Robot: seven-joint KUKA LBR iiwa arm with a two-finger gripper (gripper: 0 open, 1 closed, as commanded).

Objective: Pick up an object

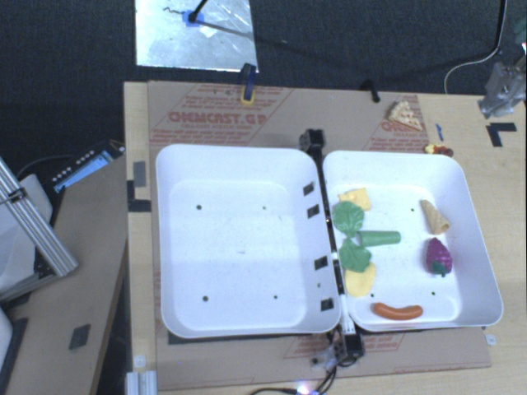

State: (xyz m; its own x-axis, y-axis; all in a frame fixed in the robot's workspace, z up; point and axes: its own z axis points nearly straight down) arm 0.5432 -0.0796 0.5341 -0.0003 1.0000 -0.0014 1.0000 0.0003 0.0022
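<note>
Camera view: toy food (368,239) in right bin (473,220)

— We get even, diffuse light from above here; the two white bins (239,245) come out bright, nearly washed out on their floors.

— Yes, and we see only faint, soft shadows along the bin walls. The foil sheet (196,23) up top throws a patchy glare.

— We find the dark floor (66,56) dim and grainy. Overall we have a mildly soft picture, small items lacking crisp edges.
</note>
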